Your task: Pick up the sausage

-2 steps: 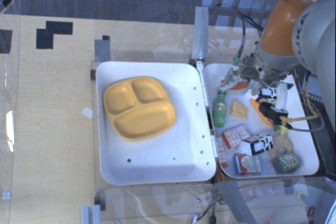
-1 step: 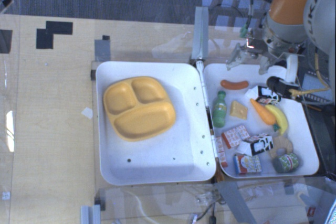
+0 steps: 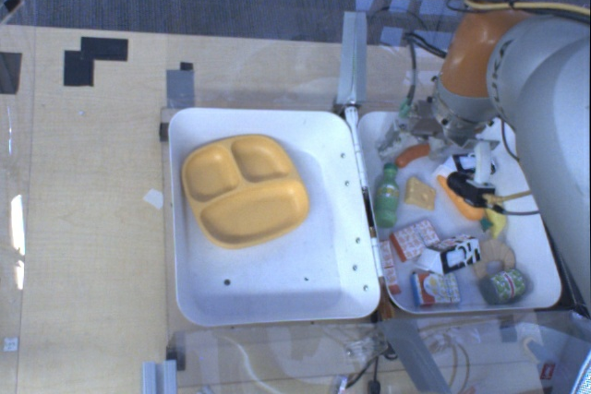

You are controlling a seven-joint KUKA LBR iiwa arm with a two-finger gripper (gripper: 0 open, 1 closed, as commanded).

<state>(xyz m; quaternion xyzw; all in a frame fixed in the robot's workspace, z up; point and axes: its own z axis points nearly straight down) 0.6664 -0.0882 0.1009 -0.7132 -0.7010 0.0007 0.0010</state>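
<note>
Overhead slanted camera view of a pale wooden bench bearing two shallow white plastic bins side by side. The left white bin [image 3: 277, 291] holds a yellow plastic plate with three compartments [image 3: 245, 189], lying flat toward the bin's upper left.

The right white bin [image 3: 545, 286] is crowded with toy food and small packages. The thick grey robot arm with an orange band above the wrist [image 3: 480, 51] reaches in from the right and bends down over the bin's upper end. At its tip, the dark two-finger gripper [image 3: 427, 136] hangs low over the far part of this bin. Whether its fingers are spread or pressed together cannot be told, since the wrist hides them.

The task's thing, a small orange-red sausage-shaped toy [image 3: 413, 153], lies tilted just below and beside the gripper, near the bin's upper left. Nothing shows it lifted or held.

Close neighbours: a small green plastic bottle [image 3: 387, 197] just below the sausage, a yellow wedge like cheese [image 3: 421, 193] beside that, and an orange carrot-like toy [image 3: 462, 196] to the right. Farther down sit a red and white carton [image 3: 415, 239], a black and white cow-patterned box [image 3: 459, 253] and a green tin [image 3: 503, 284].

Judgement: the step in hand is closing in on the sausage. To do it well, the fingers should straddle the sausage across its narrow width, come down near its middle, and stay apart from the green bottle and the bin wall. A grasp near either end would likely let it swing or slip.
</note>
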